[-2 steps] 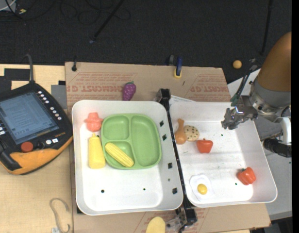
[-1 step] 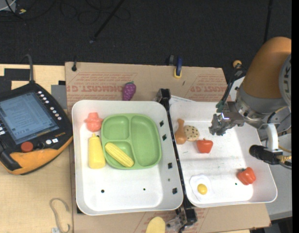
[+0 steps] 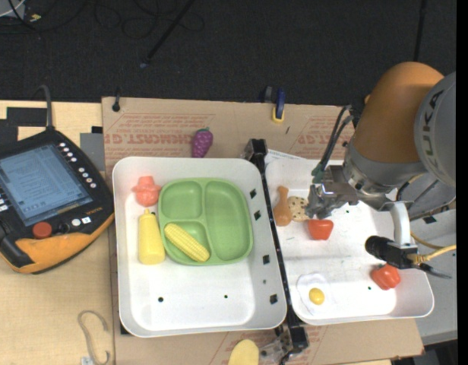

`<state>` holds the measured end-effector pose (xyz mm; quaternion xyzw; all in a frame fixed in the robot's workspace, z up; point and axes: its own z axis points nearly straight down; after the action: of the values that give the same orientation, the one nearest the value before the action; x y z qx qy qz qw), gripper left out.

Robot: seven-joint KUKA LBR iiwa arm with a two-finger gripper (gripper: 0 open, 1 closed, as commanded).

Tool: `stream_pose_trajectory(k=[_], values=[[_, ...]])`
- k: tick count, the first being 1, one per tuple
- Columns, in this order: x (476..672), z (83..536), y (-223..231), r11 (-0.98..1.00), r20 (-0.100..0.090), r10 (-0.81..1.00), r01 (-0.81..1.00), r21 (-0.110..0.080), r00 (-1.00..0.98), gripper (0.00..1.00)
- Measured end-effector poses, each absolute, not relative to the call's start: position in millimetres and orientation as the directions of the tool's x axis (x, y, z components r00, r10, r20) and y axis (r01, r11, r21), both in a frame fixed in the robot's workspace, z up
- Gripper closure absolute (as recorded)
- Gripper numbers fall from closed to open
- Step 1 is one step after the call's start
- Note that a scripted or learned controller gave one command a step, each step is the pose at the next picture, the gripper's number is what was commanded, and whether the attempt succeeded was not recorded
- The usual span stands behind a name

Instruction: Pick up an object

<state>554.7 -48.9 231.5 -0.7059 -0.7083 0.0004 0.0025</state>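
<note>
Well, the red pepper toy (image 3: 320, 229) is lying in the right bin (image 3: 416, 306), toward its upper middle, looking squat, with no long axis I can make out from here. Just at its 9 o'clock a drumstick toy (image 3: 281, 206) is stretching roughly 12 to 6, and a cookie (image 3: 298, 207) is sitting beside that. The gripper (image 3: 320, 202) is hanging just at the pepper's 12 o'clock, nearly touching its top; whether the fingers are apart or together I cannot tell. Further off, a red tomato toy (image 3: 385, 277) is resting at the pepper's 4 o'clock and a fried egg (image 3: 315, 295) at its 6 o'clock. The left bin (image 3: 143, 310) is holding a green divided plate (image 3: 219, 215) with a corn cob (image 3: 187, 242) slanting across it. Both bins are sitting on cardboard (image 3: 158, 131) over a wooden bench (image 3: 36, 303), where a teach pendant (image 3: 44, 192) is lying at far 9 o'clock.
</note>
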Motion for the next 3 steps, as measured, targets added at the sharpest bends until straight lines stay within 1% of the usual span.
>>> stream_pose_trajectory(k=[1,2,3], values=[[544.0,228.5,-2.0,0.003,0.002,1.000,1.000,-0.005,-0.003,1.00],[507.4,229.7,39.9,0.002,0.002,1.000,1.000,-0.006,-0.002,1.00],[505.3,236.5,58.9,0.001,0.001,1.000,1.000,-0.002,-0.001,1.00]])
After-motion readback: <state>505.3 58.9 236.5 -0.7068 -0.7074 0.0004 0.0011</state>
